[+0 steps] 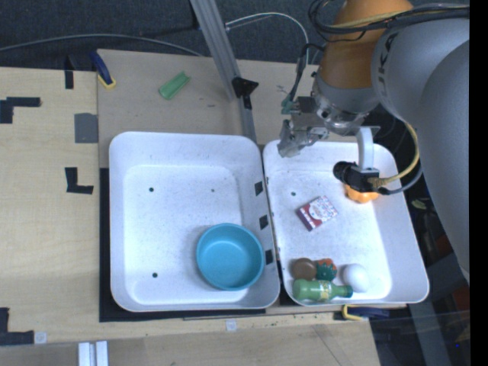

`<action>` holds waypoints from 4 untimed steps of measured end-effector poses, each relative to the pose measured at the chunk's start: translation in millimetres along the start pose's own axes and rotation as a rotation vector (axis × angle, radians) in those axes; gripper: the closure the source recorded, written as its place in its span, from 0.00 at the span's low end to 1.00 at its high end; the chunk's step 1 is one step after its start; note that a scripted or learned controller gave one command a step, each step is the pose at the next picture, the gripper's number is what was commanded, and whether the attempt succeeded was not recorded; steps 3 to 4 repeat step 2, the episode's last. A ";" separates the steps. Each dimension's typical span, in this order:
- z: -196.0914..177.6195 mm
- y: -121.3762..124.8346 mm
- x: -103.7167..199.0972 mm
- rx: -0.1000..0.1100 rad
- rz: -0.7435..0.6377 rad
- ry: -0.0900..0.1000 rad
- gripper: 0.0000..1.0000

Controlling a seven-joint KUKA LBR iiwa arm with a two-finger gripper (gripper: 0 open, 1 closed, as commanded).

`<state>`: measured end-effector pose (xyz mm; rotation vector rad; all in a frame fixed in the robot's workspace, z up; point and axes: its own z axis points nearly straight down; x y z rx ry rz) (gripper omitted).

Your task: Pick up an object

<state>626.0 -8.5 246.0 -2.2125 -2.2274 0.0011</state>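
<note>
The hand (293, 145) hovers over the right bin's (396, 242) far-left corner, grip state hard to tell; the red-and-white packet (316, 213) (long axis slanting) lies just nearer and right.

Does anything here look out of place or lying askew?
A green block lies on the bench outside both bins. In the right bin, a green bottle lies on its side.
</note>
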 end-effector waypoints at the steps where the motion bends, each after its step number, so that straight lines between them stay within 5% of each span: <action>1: 7.4 10.0 42.1 0.000 0.001 -0.001 1.00; 2: 19.1 26.5 98.6 0.000 0.000 0.000 1.00; 4: 19.1 26.5 98.6 0.000 0.000 0.000 1.00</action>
